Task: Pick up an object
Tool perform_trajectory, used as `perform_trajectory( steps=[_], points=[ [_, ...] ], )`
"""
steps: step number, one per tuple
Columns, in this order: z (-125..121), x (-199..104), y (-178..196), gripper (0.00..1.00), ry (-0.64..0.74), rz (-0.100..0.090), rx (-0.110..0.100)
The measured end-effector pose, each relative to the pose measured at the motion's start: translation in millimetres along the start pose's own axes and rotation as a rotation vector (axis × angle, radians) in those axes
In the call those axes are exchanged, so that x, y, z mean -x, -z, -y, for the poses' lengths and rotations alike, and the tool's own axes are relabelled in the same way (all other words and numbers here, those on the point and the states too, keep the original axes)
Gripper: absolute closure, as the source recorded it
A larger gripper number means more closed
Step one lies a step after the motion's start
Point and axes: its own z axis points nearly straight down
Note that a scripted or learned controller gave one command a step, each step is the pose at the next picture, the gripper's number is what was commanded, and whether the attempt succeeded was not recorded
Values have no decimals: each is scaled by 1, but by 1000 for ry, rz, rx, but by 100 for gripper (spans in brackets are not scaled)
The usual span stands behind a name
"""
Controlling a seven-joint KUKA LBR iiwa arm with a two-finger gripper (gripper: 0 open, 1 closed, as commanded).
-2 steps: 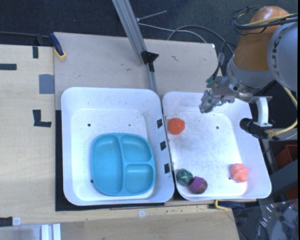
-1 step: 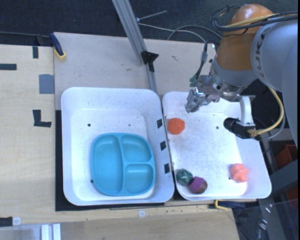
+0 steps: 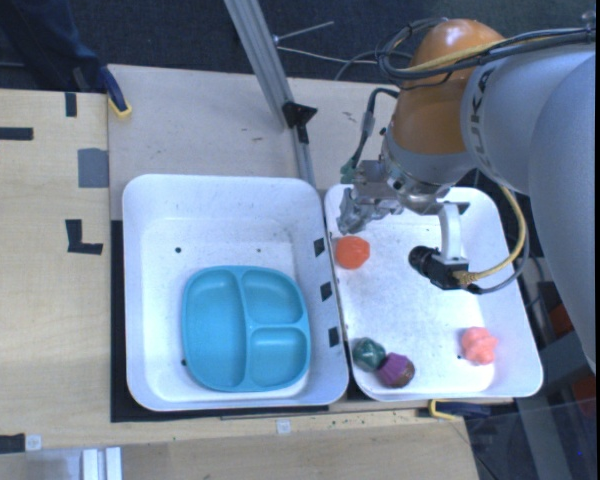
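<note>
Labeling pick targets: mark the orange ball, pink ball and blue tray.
orange ball (image 3: 352, 253), camera view, centre of its top
pink ball (image 3: 478, 345), camera view, its middle
blue tray (image 3: 216, 318), camera view, floor of the large left compartment

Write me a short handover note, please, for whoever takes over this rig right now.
Hand: low over the right bin, just above the orange object; nothing seen held.
Also in the right bin: green object and purple object touching at the near edge, pink object to their right.
Left bin: blue divided plate.
Done: nothing picked.
Left: grasp and lift one object.
</note>
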Motion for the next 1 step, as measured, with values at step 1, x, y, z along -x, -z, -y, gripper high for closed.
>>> perform_trajectory(
  steps=[1],
  points=[
    [11,-56,-3,100,1,0,-1]
  ],
)
